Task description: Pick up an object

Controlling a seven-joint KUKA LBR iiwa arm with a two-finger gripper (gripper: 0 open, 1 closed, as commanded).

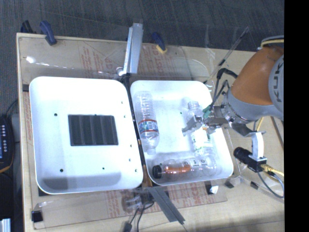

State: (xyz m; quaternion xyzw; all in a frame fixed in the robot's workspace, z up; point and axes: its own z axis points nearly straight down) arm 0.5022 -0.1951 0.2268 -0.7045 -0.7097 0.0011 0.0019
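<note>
The pincer hangs low over the right bin, close above a clear plastic bottle by the bin's right side. I cannot tell if it is gripping anything, because the metal bits and the see-through bottle blur together there. Behind it the grey arm with its orange band comes in from the right.

That clear bottle looks light and thin, so I think it would squash a bit if squeezed hard. It is round and smooth, so it may slip or roll. The middle of its body seems the best place to hold.

Another clear bottle with a label lies near the bin's left wall. A bottle with something brown inside lies along the front wall.

The left bin is smooth white plastic, with a dark ribbed panel in it. Both bins sit on the surface.
</note>
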